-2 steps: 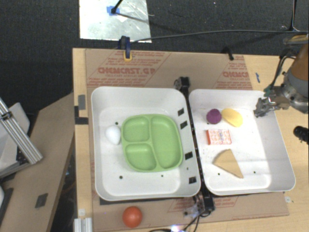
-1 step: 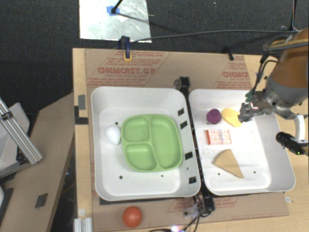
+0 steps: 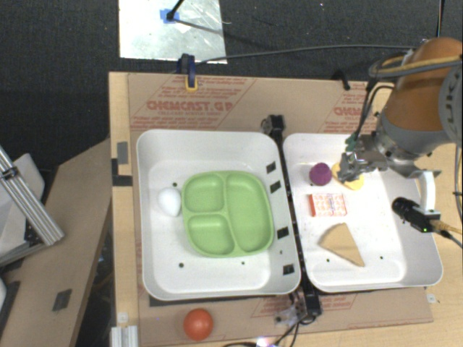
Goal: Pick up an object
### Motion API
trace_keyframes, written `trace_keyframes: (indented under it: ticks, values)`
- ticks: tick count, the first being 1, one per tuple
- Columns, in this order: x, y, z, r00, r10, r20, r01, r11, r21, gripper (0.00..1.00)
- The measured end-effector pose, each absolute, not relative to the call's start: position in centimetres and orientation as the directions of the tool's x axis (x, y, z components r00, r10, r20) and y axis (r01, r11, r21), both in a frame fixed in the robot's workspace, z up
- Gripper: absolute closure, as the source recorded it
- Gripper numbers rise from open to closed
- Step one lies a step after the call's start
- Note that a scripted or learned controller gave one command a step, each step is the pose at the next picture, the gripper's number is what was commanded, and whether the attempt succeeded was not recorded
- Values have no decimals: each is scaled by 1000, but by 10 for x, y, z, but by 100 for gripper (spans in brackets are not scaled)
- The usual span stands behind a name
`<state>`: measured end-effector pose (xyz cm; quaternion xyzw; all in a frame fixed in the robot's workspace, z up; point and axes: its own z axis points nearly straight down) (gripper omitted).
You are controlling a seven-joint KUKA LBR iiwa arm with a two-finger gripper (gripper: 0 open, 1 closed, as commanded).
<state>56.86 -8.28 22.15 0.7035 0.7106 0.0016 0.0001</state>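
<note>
Orange ball [image 3: 197,324] outside; green tray [image 3: 227,213], white egg [image 3: 169,202] in left bin [image 3: 155,266].

You are looking at evenly bright overhead light, with the two white bins [image 3: 217,144] glaring slightly. Shadows are falling soft and short, and fine detail is blurring throughout.

Glossy green plastic tray [image 3: 227,213], smooth white bins [image 3: 217,144], matt cardboard [image 3: 239,100]

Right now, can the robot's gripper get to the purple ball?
Probably yes. The gripper hangs just beside the purple ball in the right bin, over something yellow, and nothing lies between them.
</note>
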Motion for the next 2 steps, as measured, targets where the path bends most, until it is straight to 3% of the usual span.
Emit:
trace_keyframes:
  ticks: [2]
  values:
    - [561,34,221,-11,1000,3,1000,11,2,100]
